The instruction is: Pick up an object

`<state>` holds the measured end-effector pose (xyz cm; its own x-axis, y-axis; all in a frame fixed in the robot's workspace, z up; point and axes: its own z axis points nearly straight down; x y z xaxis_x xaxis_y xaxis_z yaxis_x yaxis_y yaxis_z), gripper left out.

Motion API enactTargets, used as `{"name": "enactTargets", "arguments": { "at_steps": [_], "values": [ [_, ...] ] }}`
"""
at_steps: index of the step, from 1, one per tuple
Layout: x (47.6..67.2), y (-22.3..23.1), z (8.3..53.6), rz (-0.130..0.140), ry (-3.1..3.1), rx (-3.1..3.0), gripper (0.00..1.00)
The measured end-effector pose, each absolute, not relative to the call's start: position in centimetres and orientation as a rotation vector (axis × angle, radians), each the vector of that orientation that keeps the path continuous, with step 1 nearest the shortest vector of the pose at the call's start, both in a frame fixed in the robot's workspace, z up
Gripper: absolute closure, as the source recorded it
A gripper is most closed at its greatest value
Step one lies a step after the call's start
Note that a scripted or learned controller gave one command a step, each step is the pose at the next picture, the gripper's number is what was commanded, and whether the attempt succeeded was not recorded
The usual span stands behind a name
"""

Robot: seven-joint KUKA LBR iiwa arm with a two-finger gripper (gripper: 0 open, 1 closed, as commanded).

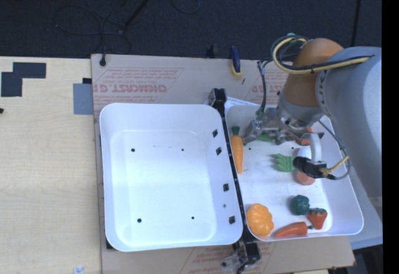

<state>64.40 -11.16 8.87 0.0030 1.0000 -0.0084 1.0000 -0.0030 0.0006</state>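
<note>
The task names no one thing, so every toy in the right bin point(349, 229) can be counted. A long orange carrot point(237, 153) is seen by the bin's left wall, lying along it. A light green leafy toy point(285, 162) is seen in the middle of the bin. Just to its right a round reddish toy point(305, 176) is found, partly covered by a black and white part of the arm. Near the front of the bin a yellow-orange pumpkin point(260, 219) is seen by the left wall. Beside it a small red-orange carrot point(291, 229) is laid along the front edge. A dark green toy point(300, 205) sits a little behind that carrot, and a red strawberry-like toy point(317, 217) is touching the dark green one on its right.

The gripper point(269, 130) is lowered into the back part of the right bin, close to a small dark green bit. Whether the claw is open or closed cannot be told, and nothing can be seen held in it.

The grey arm point(349, 104) with its orange band point(312, 73) is reached in from the right, over the bin's back corner.

The left bin point(112, 141) is set right beside the right one. Both bins are rested on a brown cardboard sheet point(149, 82) on the wooden bench point(43, 173).
</note>
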Motion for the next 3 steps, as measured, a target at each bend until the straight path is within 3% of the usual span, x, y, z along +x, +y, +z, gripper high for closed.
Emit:
{"name": "enactTargets", "arguments": {
  "at_steps": [1, 2, 3],
  "values": [
    [64.4, -9.2, 11.4, -0.017, 2.203, 2.214, 0.00],
    [64.7, -3.7, 26.3, 0.019, 2.220, 2.208, 0.00],
    [64.4, -1.0, 27.0, 0.000, 2.225, 2.218, 0.00]
  ]
}}
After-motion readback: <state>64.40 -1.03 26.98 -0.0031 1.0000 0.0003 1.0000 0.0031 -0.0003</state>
